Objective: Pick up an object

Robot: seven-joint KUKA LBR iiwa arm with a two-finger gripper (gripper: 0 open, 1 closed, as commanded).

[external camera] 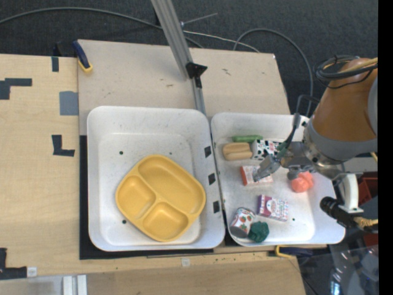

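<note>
**Two white bins on desk; arm low over right-hand bin**

Two shallow white plastic bins sit side by side on the pale wooden desk (pixel 37 165). The left bin (pixel 104 128) contains one yellow plastic plate with three compartments (pixel 161 196), lying flat towards the near side.

The right bin (pixel 307 226) contains several small items. A tan bun-shaped piece (pixel 237 150) lies near the far left, with a green stick-shaped piece (pixel 246 139) just beyond it. A white carton with black patches (pixel 266 147) sits just beside the bun. A small red and white packet (pixel 248 175) lies near the bin's middle. A pink and white carton (pixel 272 207) lies nearer the front. A round red and white item (pixel 242 220) touches a dark green lump (pixel 258 231) at the front edge. A salmon-pink rounded object (pixel 301 182) rests on the right side.

The grey arm with its orange band (pixel 344 106) reaches in from the right. Its pincer (pixel 268 166) is low over the bin, beside the red and white packet and the patched carton. Finger spacing cannot be told, and no item is seen held.

A grey metal pole (pixel 175 32) crosses the far desk.
</note>
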